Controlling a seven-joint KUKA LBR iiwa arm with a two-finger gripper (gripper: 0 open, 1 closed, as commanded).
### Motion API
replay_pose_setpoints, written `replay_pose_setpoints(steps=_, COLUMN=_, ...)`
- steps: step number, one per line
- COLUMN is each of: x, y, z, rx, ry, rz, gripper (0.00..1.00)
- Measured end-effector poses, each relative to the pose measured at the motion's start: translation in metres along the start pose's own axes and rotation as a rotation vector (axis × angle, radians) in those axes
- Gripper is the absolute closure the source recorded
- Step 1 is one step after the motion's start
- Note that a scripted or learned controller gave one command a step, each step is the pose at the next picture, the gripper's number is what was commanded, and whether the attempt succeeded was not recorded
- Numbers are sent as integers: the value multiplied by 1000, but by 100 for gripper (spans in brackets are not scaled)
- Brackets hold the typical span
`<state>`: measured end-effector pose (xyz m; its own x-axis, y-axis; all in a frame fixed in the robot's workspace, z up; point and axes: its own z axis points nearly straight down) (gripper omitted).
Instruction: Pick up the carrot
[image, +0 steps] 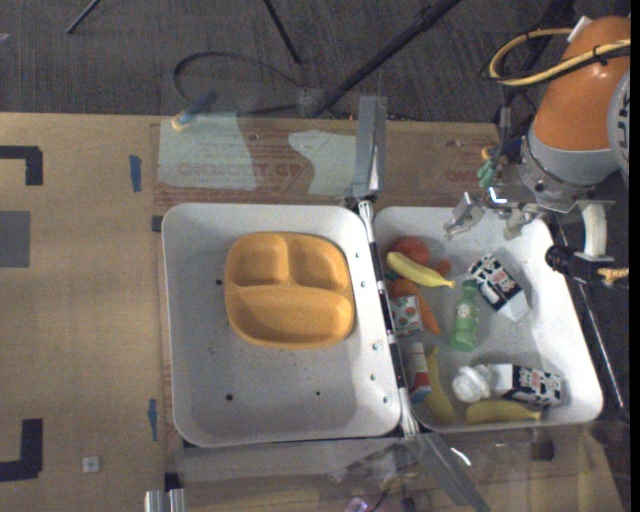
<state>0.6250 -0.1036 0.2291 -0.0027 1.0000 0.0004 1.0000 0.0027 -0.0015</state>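
Observation:
The carrot (429, 315) is a short orange stick lying in the left part of the right bin (570, 330). It rests between a small printed box (405, 313) and a green bottle (464, 318). My gripper (489, 220) hangs over the far edge of that bin, up and to the right of the carrot and well apart from it. Its two fingers are spread open with nothing between them.
Around the carrot lie a red fruit (410, 248), a banana (418, 270), a milk carton (495, 282), a red-and-white tube (418, 372), a white bottle (470, 383), a second carton (535, 382) and two more bananas. The left bin (190, 330) holds an orange divided plate (290, 290).

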Motion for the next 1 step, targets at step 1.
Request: replay_pose_setpoints(steps=1, x=107, y=28, z=45, rx=0, ry=1, rz=92, gripper=0)
